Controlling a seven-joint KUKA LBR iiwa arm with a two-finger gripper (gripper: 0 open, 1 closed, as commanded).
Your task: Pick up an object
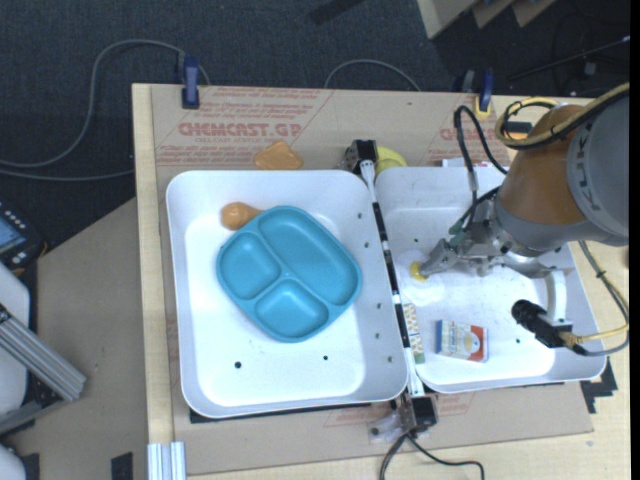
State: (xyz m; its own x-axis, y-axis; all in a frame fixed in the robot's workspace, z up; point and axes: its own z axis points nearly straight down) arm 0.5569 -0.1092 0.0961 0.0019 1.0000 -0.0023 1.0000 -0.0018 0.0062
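A smooth blue plastic divided plate (288,284) lies in the left bin (200,368). In the right bin (500,368), a small flat printed packet (461,340) lies just below the gripper (432,264), apart from it. I cannot tell the gripper's state.

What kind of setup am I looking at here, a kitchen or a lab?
Likely a robotics lab bench: two shallow white bins on a masked board clamped with blue clips, loose cables, and toy-like items such as a blue divided plastic plate.

Orange object (237,214) partly under blue plate (288,271)
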